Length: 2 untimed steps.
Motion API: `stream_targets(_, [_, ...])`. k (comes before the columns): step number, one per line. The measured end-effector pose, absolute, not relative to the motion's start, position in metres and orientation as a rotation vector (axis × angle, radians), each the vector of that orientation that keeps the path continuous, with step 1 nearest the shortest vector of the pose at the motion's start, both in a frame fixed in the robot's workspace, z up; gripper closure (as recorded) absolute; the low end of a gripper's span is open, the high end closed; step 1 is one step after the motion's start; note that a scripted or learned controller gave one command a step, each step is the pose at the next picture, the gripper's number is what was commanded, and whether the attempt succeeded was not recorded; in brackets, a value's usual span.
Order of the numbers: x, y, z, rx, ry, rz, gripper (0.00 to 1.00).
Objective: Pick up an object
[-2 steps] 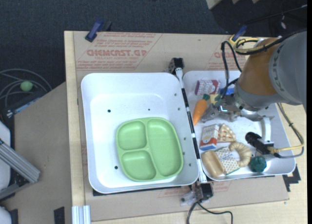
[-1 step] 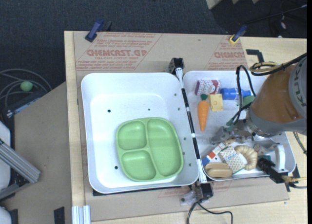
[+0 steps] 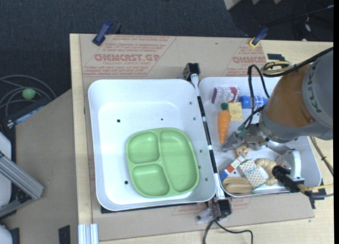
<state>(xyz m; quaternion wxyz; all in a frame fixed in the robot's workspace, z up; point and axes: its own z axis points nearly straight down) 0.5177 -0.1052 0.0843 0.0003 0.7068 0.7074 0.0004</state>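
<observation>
While the gripper (image 3: 241,141) is hanging low in the right bin (image 3: 313,166) beside the toy carrot (image 3: 224,124), its state unreadable, I am judging the grasp as pending, needing a clean closure.

The grey arm (image 3: 318,92) enters from three o'clock, its orange band (image 3: 288,99) just above the wrist, and slants down toward eight o'clock. The end effector (image 3: 239,143) hangs low at the arm's tip, pointing toward nine o'clock, too blurred to make out in detail.
</observation>
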Motion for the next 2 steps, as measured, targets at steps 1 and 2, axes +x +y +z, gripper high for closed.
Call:
stream_targets(1, [0.518,-0.106,0.094,2.221,2.219,0.001,1.0])
stream_targets(2, [0.57,-0.022,0.185,2.22,2.223,0.003,1.0])
